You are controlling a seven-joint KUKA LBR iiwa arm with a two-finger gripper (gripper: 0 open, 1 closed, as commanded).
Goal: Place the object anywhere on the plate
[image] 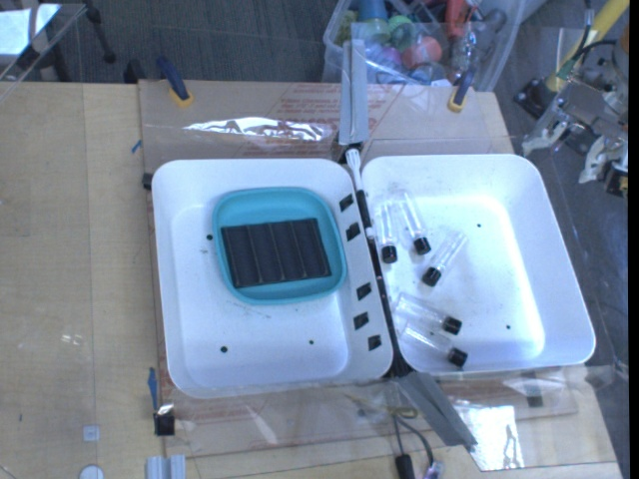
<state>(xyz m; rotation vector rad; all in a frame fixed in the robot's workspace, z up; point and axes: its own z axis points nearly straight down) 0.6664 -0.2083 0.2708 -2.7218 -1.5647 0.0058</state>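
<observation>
Camera view: the teal plate sits in the left bin and carries a dark ribbed insert. Five clear vials with black caps lie scattered in the right bin, near the divider, well apart from the plate. Gripper state: cannot tell.

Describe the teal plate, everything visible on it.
The plate is a teal, shallow, rounded-square dish, plastic by the look, with a raised rim. It lies flat in the left bin, toward its upper middle. A dark ribbed rectangular slab lies on its floor, covering most of it. None of the clear vials are on it.
</observation>
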